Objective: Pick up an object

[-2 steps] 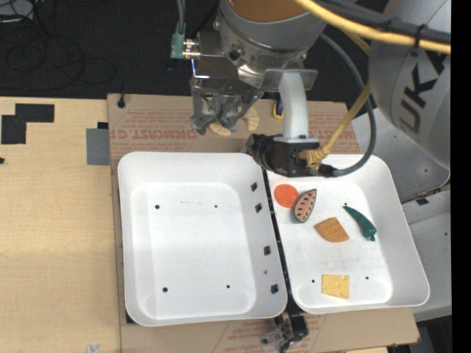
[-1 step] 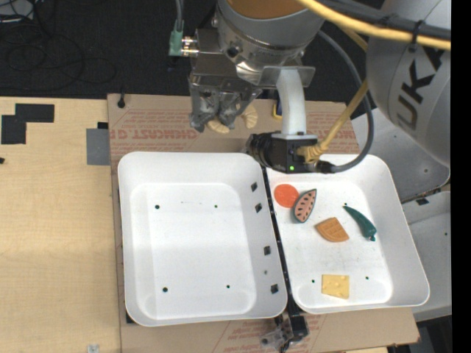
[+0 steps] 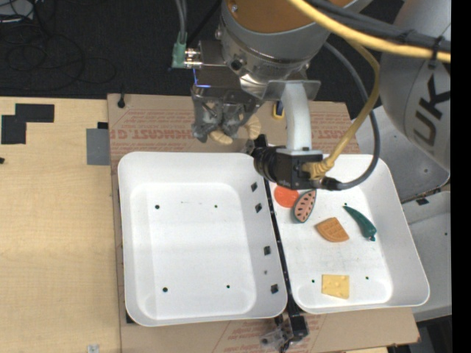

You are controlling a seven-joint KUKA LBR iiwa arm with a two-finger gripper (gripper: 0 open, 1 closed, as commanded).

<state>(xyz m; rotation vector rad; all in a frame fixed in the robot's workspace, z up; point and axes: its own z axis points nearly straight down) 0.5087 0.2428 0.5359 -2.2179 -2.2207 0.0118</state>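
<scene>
Two white bins sit side by side on the surface; the left bin (image 3: 140, 197) looks bare, while the right bin (image 3: 397, 271) carries every candidate object. A yellow square piece (image 3: 336, 286) lies near its front, an orange wedge (image 3: 333, 230) and a green pepper-like piece (image 3: 360, 221) lie mid-bin, and a watermelon slice (image 3: 304, 206) rests against a red-orange disc (image 3: 285, 195) by the dividing wall. The pincer (image 3: 221, 127) hangs high above the bins' far edge, beyond the left bin, and seems to pinch a small pale object (image 3: 218, 134), though blur leaves this uncertain. If so, the pickup is largely done; otherwise everything remains.
</scene>
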